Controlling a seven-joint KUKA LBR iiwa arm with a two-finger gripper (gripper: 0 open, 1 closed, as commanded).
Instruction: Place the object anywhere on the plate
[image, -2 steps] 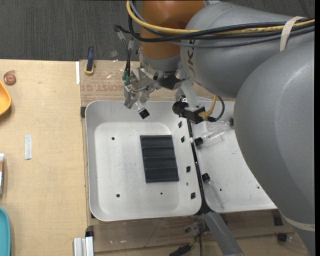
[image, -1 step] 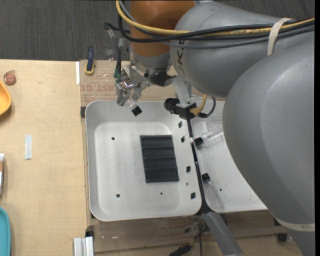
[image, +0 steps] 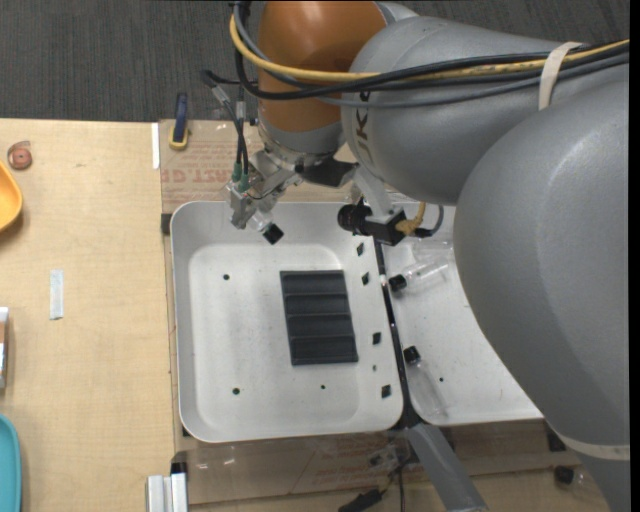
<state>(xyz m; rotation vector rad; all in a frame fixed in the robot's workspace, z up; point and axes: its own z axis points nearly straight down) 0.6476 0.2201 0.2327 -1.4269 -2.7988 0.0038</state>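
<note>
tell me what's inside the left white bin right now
A black ribbed rectangular block lies flat near the middle of the left bin. The gripper hangs over the bin's far edge. Anything beneath the arm there is hidden.

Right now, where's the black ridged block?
The black ridged block lies flat near the middle of the left bin, below the gripper hovering at the bin's top edge.
</note>
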